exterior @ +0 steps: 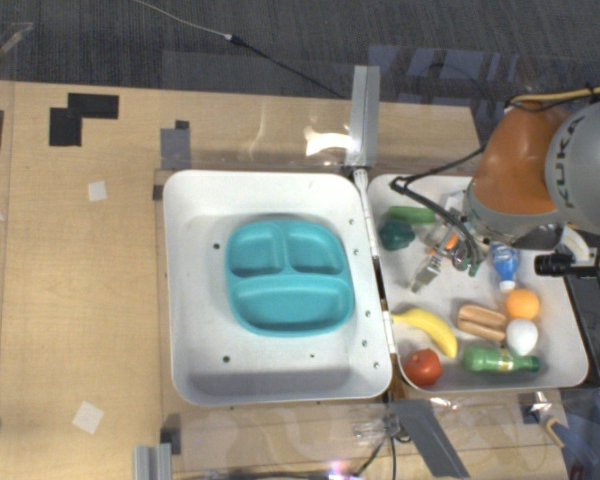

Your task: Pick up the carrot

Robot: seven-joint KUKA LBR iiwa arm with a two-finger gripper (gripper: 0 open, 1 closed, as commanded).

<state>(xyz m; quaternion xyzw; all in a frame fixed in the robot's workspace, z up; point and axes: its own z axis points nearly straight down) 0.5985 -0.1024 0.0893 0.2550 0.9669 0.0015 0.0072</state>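
the table (70,298) carries two shallow white bins side by side. the left bin (195,368) holds a teal divided plate (285,273) lying flat in its middle, likely there as a place to put things. the right bin (575,363) is crowded with small play food: a yellow banana (428,328), a red tomato (422,366), a hot dog (482,320), an orange ball (522,303), a white egg (522,338), a green bottle (498,361), a small blue bottle (504,265) and a dark green piece (397,234) near the top left corner.

the arm (540,168) reaches in from the right and hangs over the upper part of the right bin, with the jaws (442,253) low above the bin floor. they seem to pinch a small orange piece that i take for the carrot (432,263), though it is small and partly hidden, so i cannot tell for sure whether the jaws are pressed on it or just beside it. it lies at the jaw tips, in the open middle of the bin, above the banana and to the right of the dark green piece.

a grey metal bit (418,280) pokes out just below it, its nature unclear.
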